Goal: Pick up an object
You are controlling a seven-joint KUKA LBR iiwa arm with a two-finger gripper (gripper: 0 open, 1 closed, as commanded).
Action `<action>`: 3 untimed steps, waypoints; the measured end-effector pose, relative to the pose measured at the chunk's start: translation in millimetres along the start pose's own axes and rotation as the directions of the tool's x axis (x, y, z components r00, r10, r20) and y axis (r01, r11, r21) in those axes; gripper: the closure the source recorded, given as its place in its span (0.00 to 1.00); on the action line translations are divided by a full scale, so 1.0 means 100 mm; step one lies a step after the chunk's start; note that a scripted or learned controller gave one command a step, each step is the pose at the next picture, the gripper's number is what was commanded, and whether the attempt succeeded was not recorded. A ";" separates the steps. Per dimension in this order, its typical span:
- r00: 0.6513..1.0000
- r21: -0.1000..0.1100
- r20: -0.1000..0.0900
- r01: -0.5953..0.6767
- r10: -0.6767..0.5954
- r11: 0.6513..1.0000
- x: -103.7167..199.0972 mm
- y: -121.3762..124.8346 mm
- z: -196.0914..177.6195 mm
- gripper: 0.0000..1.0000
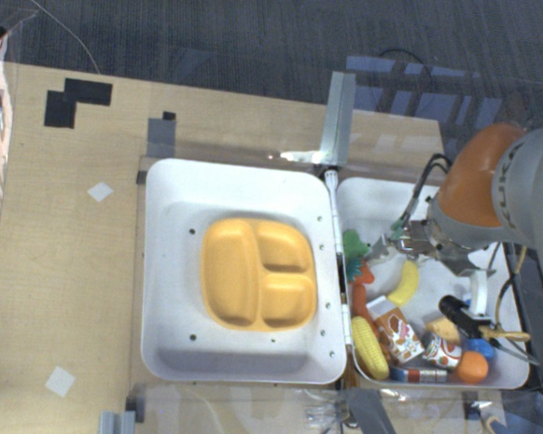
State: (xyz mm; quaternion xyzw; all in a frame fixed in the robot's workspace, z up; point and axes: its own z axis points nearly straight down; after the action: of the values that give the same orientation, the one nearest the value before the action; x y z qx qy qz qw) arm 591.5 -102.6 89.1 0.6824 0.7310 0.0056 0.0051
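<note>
Overhead, the grey arm [527,185] is reaching into the right bin [371,202], its gripper [408,239] hanging just above a banana [404,284]; its finger state cannot be told. Left bin [161,250] is holding a yellow divided tray [256,272].

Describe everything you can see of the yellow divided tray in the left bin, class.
The yellow divided tray looks like smooth moulded plastic, rounded at the corners. It has three hollows: one long one along its left side and two smaller ones stacked on its right. It lies flat, open side up, near the middle of the left bin, turned slightly off square with the bin's walls. It rests on the bin's floor, and nothing lies in it.
</note>
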 end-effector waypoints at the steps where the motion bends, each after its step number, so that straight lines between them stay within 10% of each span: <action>1: 0.996 0.007 0.003 -0.093 0.093 0.996 -0.57 0.75 0.03 0.00; 2: 0.990 0.006 0.000 -0.141 0.141 0.990 0.07 0.23 0.01 0.00; 3: 0.990 -0.004 0.004 -0.140 0.140 0.990 0.04 0.26 -0.13 1.00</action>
State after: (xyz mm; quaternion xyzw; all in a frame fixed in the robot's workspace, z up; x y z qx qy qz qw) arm 616.9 -96.4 102.8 0.7319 0.6814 0.0060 0.0074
